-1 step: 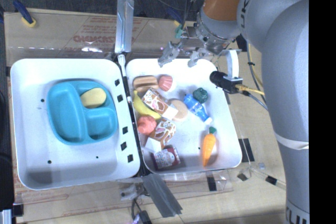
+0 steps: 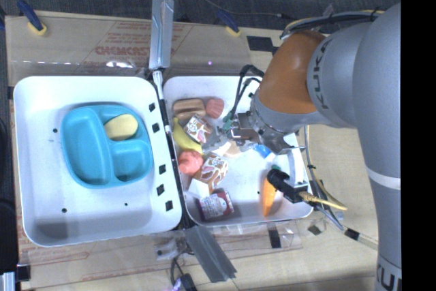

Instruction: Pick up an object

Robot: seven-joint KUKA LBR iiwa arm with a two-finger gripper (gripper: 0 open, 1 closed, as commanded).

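My gripper (image 2: pixel 235 131) is low in the right bin (image 2: pixel 300 211), among the clutter near its centre; my wrist blocks the view, so open or closed, cannot tell. Beside it: a small carton (image 2: pixel 197 127), a banana (image 2: pixel 182 138), a hot dog bun (image 2: pixel 189 106). Orange carrot (image 2: pixel 270 197) near the front wall. Left bin (image 2: pixel 41 215): blue divided tray (image 2: pixel 92 146), yellow lemon-like piece (image 2: pixel 122 126) in its upper compartment.
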